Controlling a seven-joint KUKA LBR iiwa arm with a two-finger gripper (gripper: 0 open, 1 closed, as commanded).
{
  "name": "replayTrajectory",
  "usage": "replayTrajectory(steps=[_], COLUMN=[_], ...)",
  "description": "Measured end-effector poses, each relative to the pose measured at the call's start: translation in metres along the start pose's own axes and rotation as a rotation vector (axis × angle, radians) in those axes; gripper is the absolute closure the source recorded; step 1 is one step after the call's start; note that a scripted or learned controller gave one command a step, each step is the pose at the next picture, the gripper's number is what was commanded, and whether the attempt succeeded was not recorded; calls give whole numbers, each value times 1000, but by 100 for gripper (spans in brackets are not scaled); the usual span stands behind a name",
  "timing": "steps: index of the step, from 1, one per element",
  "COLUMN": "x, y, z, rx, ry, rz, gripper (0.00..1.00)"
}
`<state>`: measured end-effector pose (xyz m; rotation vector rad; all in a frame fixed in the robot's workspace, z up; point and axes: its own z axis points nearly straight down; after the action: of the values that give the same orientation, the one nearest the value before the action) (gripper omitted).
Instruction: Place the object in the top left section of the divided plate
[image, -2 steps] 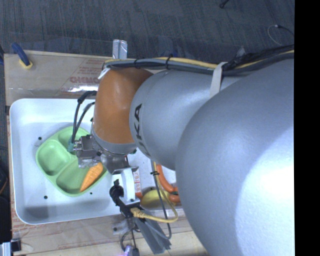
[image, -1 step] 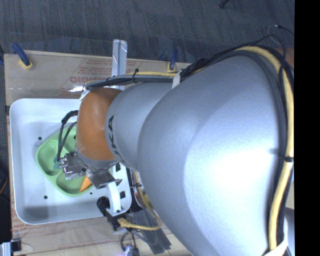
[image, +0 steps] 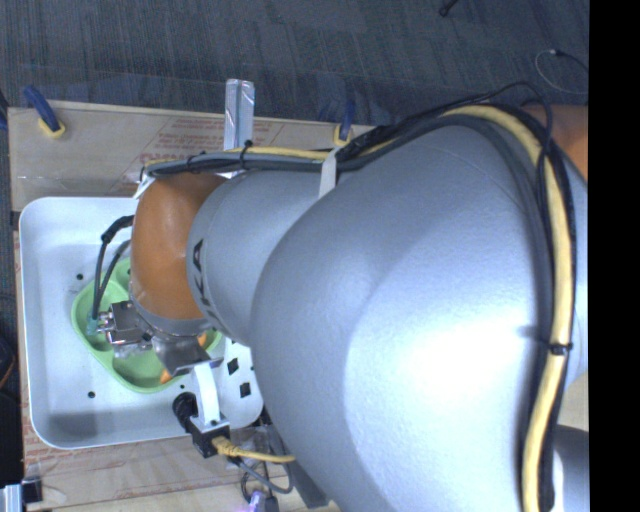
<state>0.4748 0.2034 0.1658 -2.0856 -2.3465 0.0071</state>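
Observation:
A light green divided plate (image: 90, 318) lies in the left white bin (image: 45, 300), and the arm covers most of it. A small orange piece (image: 165, 376) shows at the plate's near rim, beside the wrist. My gripper hangs over the plate under the orange wrist band (image: 165, 250), with its metal wrist parts (image: 125, 325) above the plate's middle. The arm hides the plate's sections and whatever lies in them.
The big grey arm (image: 420, 320) fills the right and centre of the view and hides the right bin. A white camera block (image: 225, 390) with cables sticks out near the bin's front wall. Bare white bin floor shows left of the plate.

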Motion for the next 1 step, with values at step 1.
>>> replayTrajectory(steps=[1], x=[-10], y=[-1], z=[-79], rx=[-2], ry=[2], rz=[54], gripper=[100])
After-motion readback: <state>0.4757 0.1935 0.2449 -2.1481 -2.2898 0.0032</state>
